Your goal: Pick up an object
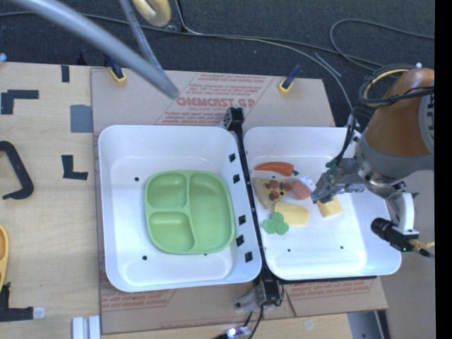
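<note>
The gripper [326,191] is low in the right bin [353,256], just beside a yellow block [330,207]; whether its jaws are wide or narrow I cannot tell. To its left lie small toy foods: an orange carrot [275,167], a pale yellow piece [293,214] and a green piece [275,224]. The left bin [120,189] holds a green divided plate [188,212].
</note>
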Action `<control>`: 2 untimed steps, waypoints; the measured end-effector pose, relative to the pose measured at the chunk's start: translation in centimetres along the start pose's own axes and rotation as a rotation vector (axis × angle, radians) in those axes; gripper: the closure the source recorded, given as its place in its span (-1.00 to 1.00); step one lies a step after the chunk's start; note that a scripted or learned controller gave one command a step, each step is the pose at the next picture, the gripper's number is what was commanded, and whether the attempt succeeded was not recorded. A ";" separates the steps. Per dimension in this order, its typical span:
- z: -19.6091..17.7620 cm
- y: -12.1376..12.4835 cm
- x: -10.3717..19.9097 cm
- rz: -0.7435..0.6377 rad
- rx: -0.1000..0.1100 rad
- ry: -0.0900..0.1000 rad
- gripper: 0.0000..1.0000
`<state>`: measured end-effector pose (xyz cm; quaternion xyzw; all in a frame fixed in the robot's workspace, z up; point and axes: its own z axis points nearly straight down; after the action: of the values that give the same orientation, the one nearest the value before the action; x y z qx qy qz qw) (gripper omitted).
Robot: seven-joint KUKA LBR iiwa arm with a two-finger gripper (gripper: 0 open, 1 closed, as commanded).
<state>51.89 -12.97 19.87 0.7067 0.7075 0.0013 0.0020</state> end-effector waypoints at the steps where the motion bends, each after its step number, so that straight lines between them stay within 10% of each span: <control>1: -0.5 0.0 0.1 0.000 0.005 0.002 1.00; 2: -1.7 2.1 4.9 -0.006 0.004 0.003 1.00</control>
<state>53.95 -8.02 21.60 0.7046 0.7096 0.0007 -0.0006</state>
